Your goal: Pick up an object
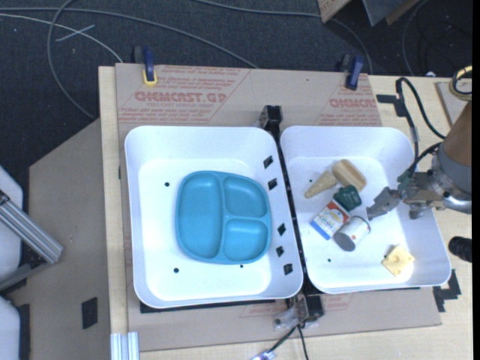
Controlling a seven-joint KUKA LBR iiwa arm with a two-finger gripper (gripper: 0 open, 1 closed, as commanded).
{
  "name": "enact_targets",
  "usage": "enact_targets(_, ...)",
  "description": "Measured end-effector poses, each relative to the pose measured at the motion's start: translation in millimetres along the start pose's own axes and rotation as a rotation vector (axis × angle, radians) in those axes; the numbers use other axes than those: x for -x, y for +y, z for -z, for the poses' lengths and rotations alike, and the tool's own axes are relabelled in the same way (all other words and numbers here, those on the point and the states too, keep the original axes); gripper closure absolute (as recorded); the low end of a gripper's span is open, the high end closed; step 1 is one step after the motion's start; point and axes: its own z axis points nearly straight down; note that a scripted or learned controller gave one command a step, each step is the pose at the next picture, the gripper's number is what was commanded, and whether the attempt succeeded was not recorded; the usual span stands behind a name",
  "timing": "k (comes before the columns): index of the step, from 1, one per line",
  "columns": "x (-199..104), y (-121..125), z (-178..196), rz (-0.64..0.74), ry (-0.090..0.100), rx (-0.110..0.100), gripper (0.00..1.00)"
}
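Five small objects are counted in the right bin (420, 272): cone (335, 179), green piece (347, 198), carton (328, 220), can (352, 233), yellow piece (397, 260). One blue plate (223, 217) lies in the left bin (142, 223). The gripper (386, 202) is seen spread and unladen beside the can; the approach is judged underway, descent and closing being required next.

A tan cone (324, 184), green piece (348, 198), small can (351, 233) and yellow block (397, 260) lie in the right bin (431, 274); a blue divided plate (223, 217) lies in the left bin (142, 223).
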Motion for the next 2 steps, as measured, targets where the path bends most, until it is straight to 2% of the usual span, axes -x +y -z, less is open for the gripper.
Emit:
enact_targets(1, 0, 3, 6, 0.004, -0.003, 0.013, 0.0)
enact_targets(2, -4, -4, -40, 0.003, -0.001, 0.007, 0.0)
